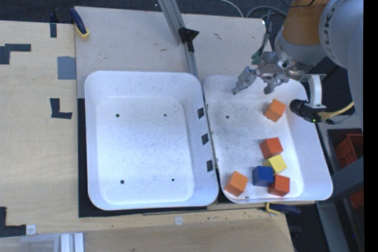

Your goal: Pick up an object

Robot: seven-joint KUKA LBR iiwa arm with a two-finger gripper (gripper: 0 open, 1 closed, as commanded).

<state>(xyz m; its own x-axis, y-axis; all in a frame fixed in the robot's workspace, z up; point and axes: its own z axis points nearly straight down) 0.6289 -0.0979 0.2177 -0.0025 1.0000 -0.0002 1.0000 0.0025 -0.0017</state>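
Six small blocks lie in the right bin (pixel 307 127). An orange block (pixel 274 110) sits alone in the upper part of the bin, tilted on its corner. Lower down, a red-orange block (pixel 271 147) touches a yellow block (pixel 277 163) just below it. A blue block (pixel 263 174) lies beside the yellow one, with a red block (pixel 280 185) at its right and a second orange block (pixel 237 183) at its left, near the bin's lower rim.

The tool (pixel 255 83) hangs above the upper edge of the right bin, apart from all blocks; its two fingers are spread wide, with nothing between them. The upper orange block lies just below and to the right of it. The grey arm (pixel 331 20), with its orange band, reaches in from the right.

The left bin (pixel 142 82) adjoins the right one on the pale surface (pixel 35 127). A slanted metal rail (pixel 168 0) crosses the top of the view.
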